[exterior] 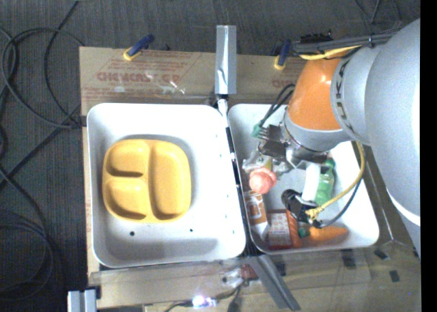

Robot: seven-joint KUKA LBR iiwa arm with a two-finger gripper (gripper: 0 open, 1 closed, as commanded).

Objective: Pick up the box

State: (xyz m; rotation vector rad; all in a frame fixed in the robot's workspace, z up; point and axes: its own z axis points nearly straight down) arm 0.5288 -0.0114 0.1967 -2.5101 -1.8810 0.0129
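Two shallow white bins sat side by side on the bench as the grey arm (382, 92), its orange band (315, 95) bright above the wrist, reached into the right bin (369, 232) from the right. The gripper (273, 150) hung low over the clutter near that bin's left wall; whether it was wide, narrow or holding anything could not be told, the wrist blocking the view. The box (278, 229), a small reddish carton, lay flat near the right bin's front edge, apart from the gripper. Beside it rested a carrot (328, 234), with a pink ball (261, 181) just under the wrist and what looked like a green bottle (325, 179) further right. A yellow divided tray (147, 179) filled the middle of the left bin (205, 119).
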